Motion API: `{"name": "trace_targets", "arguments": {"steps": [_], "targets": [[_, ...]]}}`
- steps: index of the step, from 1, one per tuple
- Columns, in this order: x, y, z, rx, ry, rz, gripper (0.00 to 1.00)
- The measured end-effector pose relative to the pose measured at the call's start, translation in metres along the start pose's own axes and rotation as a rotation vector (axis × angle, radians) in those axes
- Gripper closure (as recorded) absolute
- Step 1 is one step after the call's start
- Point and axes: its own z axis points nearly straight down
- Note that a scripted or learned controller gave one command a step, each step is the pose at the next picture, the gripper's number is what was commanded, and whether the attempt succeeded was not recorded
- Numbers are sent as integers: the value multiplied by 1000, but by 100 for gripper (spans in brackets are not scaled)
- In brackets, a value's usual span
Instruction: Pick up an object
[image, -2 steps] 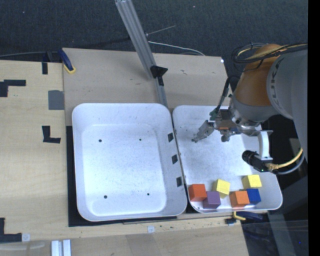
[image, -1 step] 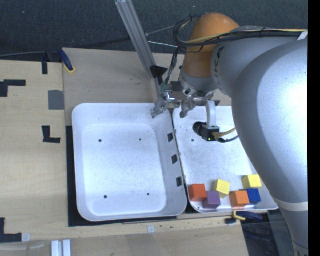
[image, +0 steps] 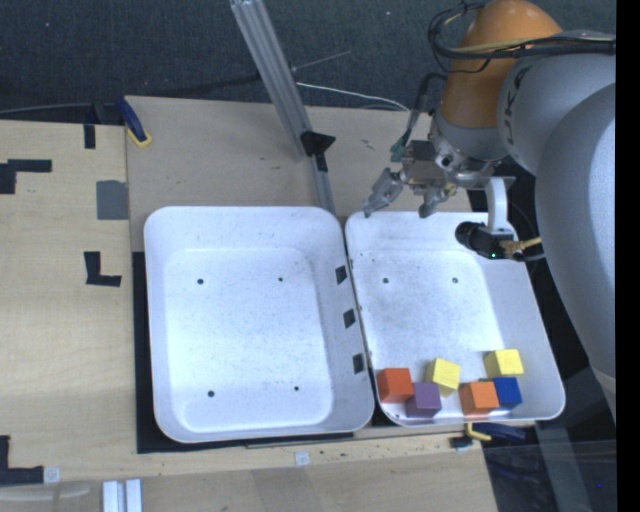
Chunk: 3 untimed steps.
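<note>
Camera view: slanted look down on a wooden worktop (image: 230, 140) bearing two shallow white bins.
Left bin (image: 160, 300): white, with dark specks on its floor.
Right bin (image: 420, 290): blocks gathered along its near edge.
Blocks: orange block (image: 395, 383), purple block (image: 426, 397), yellow block (image: 445, 373), second orange block (image: 479, 396), blue block (image: 506, 391), second yellow block (image: 504, 362); the blue one is partly covered by its orange neighbour.
Gripper (image: 400, 205): poised over the far rim of the right bin, well apart from the blocks.
Fingers (image: 372, 203): two prongs spread apart, nothing between them.
Arm (image: 560, 130): grey with an orange band, cut off by the right frame edge.
Metal rail (image: 280, 80): slanted, top cut off by the frame.
</note>
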Motion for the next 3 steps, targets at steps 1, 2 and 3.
{"name": "trace_targets", "arguments": {"steps": [1,2,3], "targets": [[36,16,43,7,3,-9,0],[8,16,40,4,2,-4,0],[24,16,41,5,3,-6,0]]}}
